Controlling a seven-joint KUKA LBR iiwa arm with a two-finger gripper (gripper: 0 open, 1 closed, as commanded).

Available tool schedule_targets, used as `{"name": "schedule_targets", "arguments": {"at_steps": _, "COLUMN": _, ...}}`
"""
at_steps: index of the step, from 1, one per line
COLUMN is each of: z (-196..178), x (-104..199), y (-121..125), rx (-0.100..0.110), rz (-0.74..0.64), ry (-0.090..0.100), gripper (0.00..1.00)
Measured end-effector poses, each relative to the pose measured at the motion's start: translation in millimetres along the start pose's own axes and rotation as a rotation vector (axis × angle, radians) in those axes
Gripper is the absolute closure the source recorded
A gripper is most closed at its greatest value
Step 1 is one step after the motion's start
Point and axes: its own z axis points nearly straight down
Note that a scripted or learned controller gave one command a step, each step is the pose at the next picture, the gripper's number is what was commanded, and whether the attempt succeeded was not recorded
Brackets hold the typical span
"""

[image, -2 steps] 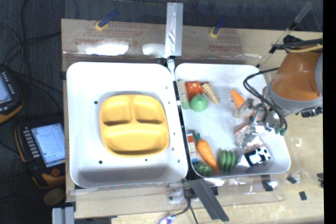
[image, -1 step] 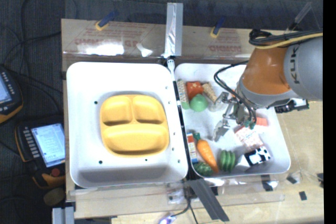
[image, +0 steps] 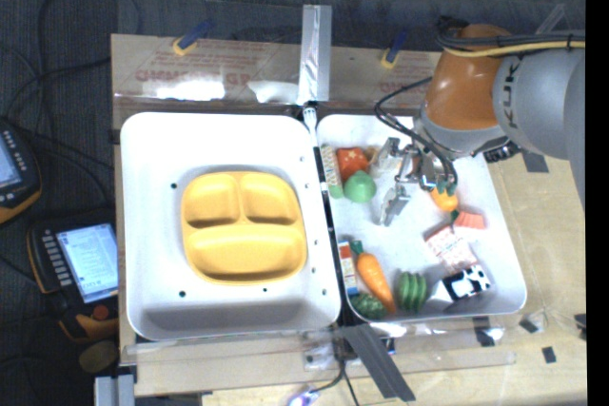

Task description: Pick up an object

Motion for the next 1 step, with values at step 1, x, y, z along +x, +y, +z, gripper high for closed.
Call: {"name": "schedule_targets", "arguments": {"at_steps": 1, "z": 1.3, "x": 22.1, "y": -46.2, "rx": -0.002, "rz": -0.238, "ry": -0.021, "gripper": 0.00}}
